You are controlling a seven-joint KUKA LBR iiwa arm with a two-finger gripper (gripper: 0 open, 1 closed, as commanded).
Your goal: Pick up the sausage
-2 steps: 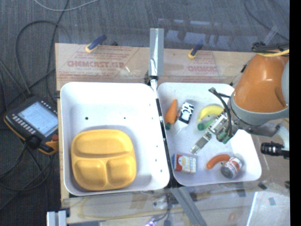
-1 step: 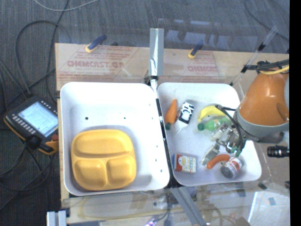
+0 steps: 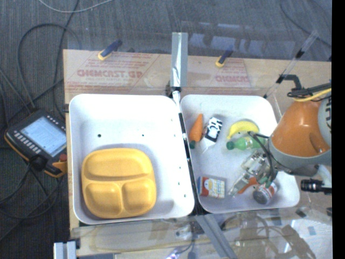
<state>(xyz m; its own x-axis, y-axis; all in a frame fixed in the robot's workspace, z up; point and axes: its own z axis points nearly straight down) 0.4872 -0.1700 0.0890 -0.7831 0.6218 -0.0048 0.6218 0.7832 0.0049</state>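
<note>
The sausage (image 3: 246, 186), a small orange-red piece, lies at the lower right of the right bin (image 3: 232, 102), partly under my pincer (image 3: 253, 176). I cannot tell how my pincer stands. A can (image 3: 265, 192) sits just right of the sausage and a small carton (image 3: 212, 187) to its left. To grip well, I judge I should come straight down, straddle the sausage across its short width, and avoid nudging the can. A banana (image 3: 243, 127) and carrot (image 3: 196, 127) lie higher up, well apart.
</note>
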